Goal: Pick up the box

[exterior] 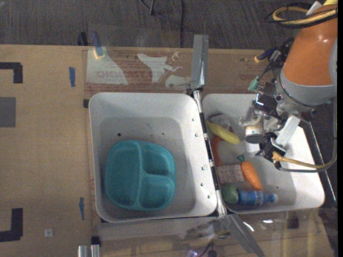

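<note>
— Where's the box [230, 173]?
— In the right bin [305, 194], just left of the carrot [250, 175], above the green ball [230, 194].
— And the gripper [262, 135]?
— Hovering above the carrot; whether it's open or closed, I can't tell

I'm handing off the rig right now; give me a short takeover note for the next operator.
Gripper: over the right bin, upper middle; jaws' state unclear, nothing seen held.
Box: lying flat in the right bin by the divider, between the banana and the green ball, left of the carrot.
Done: nothing; box not lifted.
Left: move down-left to the box, grasp, lift.
</note>
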